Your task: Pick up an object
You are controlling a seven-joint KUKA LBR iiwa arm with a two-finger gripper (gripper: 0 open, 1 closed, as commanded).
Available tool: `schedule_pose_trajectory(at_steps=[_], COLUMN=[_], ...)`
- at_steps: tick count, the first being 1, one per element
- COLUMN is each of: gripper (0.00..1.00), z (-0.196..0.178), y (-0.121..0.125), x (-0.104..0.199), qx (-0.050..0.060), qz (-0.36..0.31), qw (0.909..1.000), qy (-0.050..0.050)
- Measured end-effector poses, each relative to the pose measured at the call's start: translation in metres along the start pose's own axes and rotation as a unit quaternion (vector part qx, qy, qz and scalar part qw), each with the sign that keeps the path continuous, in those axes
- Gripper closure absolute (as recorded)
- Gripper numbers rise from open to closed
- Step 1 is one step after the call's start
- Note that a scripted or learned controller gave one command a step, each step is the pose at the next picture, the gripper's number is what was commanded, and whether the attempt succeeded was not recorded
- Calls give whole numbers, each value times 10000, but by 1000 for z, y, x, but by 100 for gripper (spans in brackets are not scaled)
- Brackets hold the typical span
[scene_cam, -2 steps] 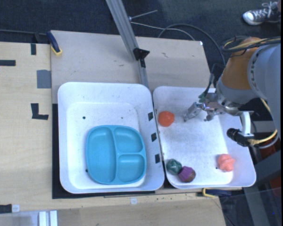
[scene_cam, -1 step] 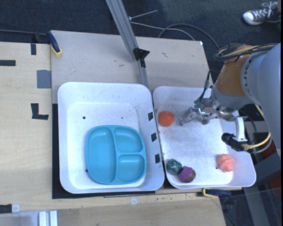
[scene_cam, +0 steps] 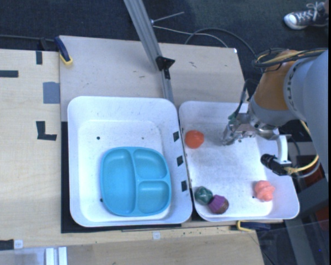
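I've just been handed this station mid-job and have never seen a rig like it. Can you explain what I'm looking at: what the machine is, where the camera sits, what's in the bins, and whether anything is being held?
The picture comes from one fixed camera above the bench, looking down at a slant. The grey machine with the orange band coming in from the right is a robot arm. At its tip is a two-finger gripper, low over the right bin.

Two shallow white bins sit side by side. The left bin holds a blue divided plate. The right bin holds four small things: an orange ball to the left of the gripper and apart from it, a green object and a purple object close together at the near edge, and a pink object in the near right corner.

Nothing shows between the gripper's fingers, so I wouldn't count anything as held.
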State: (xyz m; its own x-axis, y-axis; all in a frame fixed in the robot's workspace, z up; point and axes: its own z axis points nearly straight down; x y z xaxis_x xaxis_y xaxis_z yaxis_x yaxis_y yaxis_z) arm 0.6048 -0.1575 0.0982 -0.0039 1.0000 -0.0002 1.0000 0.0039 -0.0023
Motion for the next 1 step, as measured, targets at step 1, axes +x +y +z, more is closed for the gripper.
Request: schedule_pose_trajectory(at_steps=[1], gripper=[100], z=[-42], y=[0], x=[3], qx=[-24], qz=[10], qw=[10000], qy=[0])
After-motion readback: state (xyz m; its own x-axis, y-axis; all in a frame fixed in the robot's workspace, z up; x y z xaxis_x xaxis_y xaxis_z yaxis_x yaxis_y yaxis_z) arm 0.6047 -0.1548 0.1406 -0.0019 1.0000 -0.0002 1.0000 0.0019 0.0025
